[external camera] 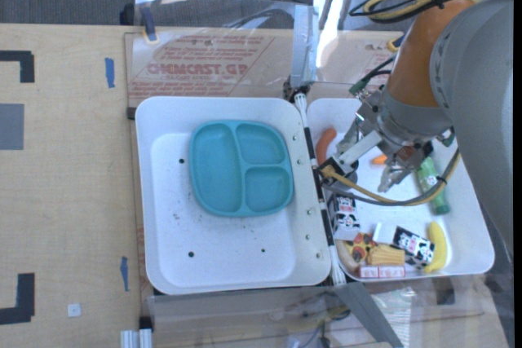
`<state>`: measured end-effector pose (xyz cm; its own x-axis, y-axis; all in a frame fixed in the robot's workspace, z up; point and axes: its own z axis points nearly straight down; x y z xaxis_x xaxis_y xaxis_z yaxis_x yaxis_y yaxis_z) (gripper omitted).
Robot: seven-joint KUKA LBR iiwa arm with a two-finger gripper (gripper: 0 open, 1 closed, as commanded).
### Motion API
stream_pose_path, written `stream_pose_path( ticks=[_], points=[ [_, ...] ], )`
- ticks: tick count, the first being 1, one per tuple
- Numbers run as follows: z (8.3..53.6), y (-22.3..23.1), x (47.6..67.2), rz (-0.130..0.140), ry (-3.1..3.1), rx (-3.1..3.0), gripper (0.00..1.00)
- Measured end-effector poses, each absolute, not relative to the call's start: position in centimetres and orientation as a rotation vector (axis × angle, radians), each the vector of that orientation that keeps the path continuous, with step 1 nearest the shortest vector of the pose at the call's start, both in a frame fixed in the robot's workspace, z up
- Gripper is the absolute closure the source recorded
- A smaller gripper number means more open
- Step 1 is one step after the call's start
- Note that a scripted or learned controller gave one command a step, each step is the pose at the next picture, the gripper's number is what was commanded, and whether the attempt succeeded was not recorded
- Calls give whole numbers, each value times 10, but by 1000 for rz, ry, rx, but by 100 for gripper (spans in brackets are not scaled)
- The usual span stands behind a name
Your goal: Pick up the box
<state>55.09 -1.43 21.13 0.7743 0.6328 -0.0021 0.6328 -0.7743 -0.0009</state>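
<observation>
Your arm (444,53) reaches in from the right and hangs over the right bin (477,248). The hand (383,163) sits low above the bin's upper half; cables and wrist housing crowd it, so you cannot tell how it stands, apart or together. Nothing visible sits in its grip.

The box (347,216), a small carton with black-and-white patches, lies just below the hand, close against the bin's left wall beside the divider (314,175). A second patched carton (412,244) lies lower right, next to a banana (440,244), with a yellow corn cob (383,255) between them. An orange carrot (325,144) lies near the upper left wall, and a green bottle (432,187) to the right.

You look to be at the approach step, the pick not yet made. The next move calls for shifting slightly down-frame, then descending squarely on the box.

Mind the left wall: a finger on that side has little room. The bin's middle is the freer side. The left bin (163,175) carries a teal plate (241,167) and plays no part.
</observation>
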Motion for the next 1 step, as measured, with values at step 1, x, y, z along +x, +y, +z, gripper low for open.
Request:
stream_pose_path(
  ticks=[1],
  points=[
    [345,-16,518,2,-1494,-2764,0]
  ],
)
